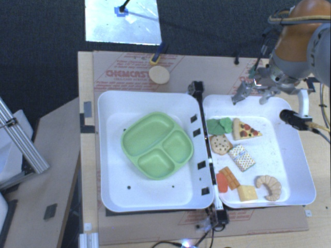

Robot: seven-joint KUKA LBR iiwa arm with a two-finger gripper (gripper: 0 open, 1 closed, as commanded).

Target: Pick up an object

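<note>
The right bin (289, 154) holds several toy foods: a green leaf piece (220, 125), a pizza slice (245, 130), a chocolate-chip cookie (220, 144), a patterned wrapped piece (242, 157), an orange carrot-like piece (225, 180), a yellow cheese block (247, 192) and a croissant (270, 186). My gripper (252, 93) hangs above the bin's far rim, open, with its two fingers spread and nothing between them. It is up and right of the pizza slice, apart from every item.
A green divided plate (156, 145) lies in the left bin (111, 180). A black hinge strip (203, 138) runs between the bins. A round wooden disc (159, 75) and a shiny metal sheet (122, 14) lie beyond the bins on the bench.
</note>
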